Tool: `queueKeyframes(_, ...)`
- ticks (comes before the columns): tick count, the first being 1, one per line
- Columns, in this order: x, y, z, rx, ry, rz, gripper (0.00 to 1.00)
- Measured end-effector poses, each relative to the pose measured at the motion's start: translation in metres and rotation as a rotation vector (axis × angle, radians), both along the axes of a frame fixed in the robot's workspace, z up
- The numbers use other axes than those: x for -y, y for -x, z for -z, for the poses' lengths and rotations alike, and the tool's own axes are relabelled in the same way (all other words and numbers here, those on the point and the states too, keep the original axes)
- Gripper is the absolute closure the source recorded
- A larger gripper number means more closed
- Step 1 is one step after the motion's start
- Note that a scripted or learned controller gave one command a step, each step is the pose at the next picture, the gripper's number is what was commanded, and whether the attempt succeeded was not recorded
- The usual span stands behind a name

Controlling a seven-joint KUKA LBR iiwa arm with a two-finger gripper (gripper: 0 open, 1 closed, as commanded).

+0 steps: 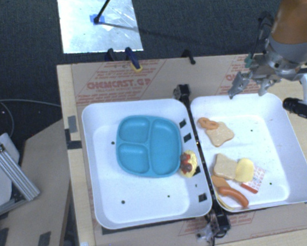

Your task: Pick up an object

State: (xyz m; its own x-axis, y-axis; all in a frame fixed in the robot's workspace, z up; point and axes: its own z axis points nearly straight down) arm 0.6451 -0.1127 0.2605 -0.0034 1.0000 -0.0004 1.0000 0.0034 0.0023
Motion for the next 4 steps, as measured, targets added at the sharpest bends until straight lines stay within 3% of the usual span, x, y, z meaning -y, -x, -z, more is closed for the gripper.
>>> queueKeyframes(1, 0.044, 0.040, 0.128, -0.013, -0.001, 0.007, 0.00)
queueKeyframes(2, 0.069, 0.105, 0.179, -0.008, -0.002, 0.007, 0.00)
queueKeyframes(3, 0.068, 0.100, 0.165, 0.001, 0.000, 0.002, 1.00)
queueKeyframes(4, 0.062, 0.004, 0.175, 0.009, 0.002, -0.005, 1.00)
